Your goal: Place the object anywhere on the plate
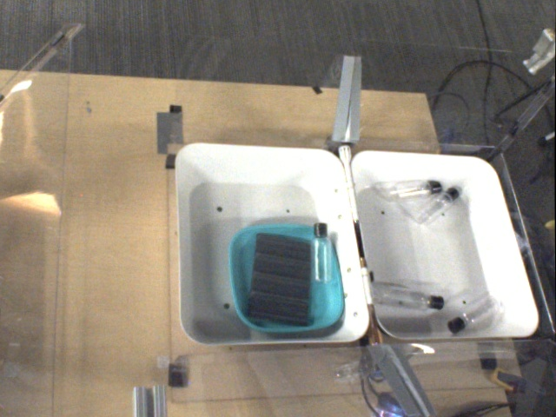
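The pale wooden worktop [95, 259] fills the left of the frame, matt and lightly grained. Right of it stands the left bin [195, 233], smooth white plastic with rounded corners and shallow sloping walls. In its lower half sits the plate [241, 259], a glossy teal dish, squarish with soft corners and a raised rim. On the plate's middle lies a dark ridged block [280, 278], matt and made of parallel ribs. Just beside the block, along the plate's right side, rests a clear vial [323, 263] with a small black cap pointing to the top of the frame. It lies inside the rim, so the placing looks done.

Further right, the right bin [434, 259] holds more clear vials: a pair near its upper edge [417, 188] and others along its lower edge [408, 298].

If another is to be brought over, the round, slick glass will likely roll. Grip it across its body near the middle, set it down low on the bare teal strip, and lay it parallel to the ribs.
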Tool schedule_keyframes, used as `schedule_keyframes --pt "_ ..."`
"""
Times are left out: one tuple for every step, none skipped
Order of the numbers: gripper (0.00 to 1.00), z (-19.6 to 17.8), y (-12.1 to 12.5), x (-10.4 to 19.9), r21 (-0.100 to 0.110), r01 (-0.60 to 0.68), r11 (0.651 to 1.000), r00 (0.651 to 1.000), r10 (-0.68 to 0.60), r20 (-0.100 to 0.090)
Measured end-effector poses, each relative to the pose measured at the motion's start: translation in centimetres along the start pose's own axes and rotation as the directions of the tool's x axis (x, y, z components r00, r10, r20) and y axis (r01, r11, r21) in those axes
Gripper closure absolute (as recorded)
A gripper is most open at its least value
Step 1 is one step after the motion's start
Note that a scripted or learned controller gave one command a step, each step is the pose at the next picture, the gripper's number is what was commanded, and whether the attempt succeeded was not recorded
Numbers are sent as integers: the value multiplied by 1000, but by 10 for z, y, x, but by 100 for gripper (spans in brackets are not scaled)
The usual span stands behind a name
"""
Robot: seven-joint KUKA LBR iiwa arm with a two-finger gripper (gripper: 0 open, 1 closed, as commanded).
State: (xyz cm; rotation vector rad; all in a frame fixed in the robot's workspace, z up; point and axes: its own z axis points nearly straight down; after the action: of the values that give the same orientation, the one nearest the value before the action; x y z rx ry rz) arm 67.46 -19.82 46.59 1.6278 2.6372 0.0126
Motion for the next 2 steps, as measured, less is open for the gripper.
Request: schedule_keyframes --pt "0 0 0 0 1 1 1000 1000 -1 -1" --pt "100 -14 3 1 -9 8 1000 1000 -8 10"
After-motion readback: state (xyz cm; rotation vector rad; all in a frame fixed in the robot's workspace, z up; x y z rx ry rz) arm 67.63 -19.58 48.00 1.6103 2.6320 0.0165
